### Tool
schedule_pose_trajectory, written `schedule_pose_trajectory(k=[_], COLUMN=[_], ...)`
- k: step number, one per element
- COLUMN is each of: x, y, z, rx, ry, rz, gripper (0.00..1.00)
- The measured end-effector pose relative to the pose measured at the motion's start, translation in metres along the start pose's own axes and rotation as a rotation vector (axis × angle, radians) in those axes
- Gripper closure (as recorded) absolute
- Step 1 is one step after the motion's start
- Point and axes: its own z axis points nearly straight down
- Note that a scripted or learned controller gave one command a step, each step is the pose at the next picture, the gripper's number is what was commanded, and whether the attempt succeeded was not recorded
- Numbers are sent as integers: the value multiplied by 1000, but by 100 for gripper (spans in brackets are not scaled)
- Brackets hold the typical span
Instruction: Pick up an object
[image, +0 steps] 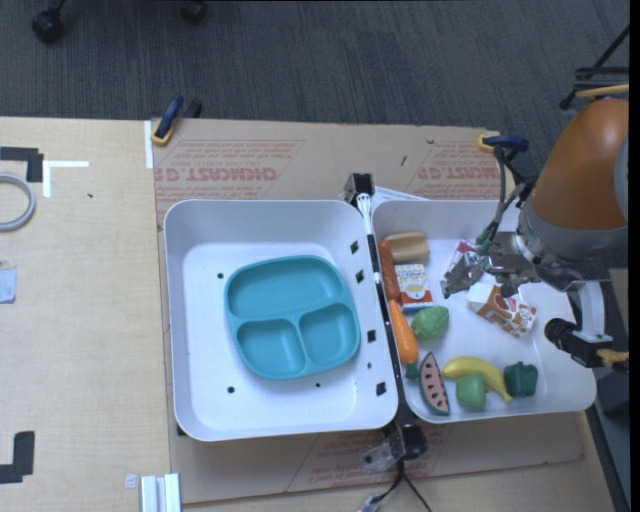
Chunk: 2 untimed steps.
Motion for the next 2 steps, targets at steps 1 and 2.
schedule_pose_trajectory(k=[1,2], x=[-46,-66], y=[-8,26], z=[91,105], rx=[-1,-1], ry=[0,1], rz=[2,1], gripper=[0,0])
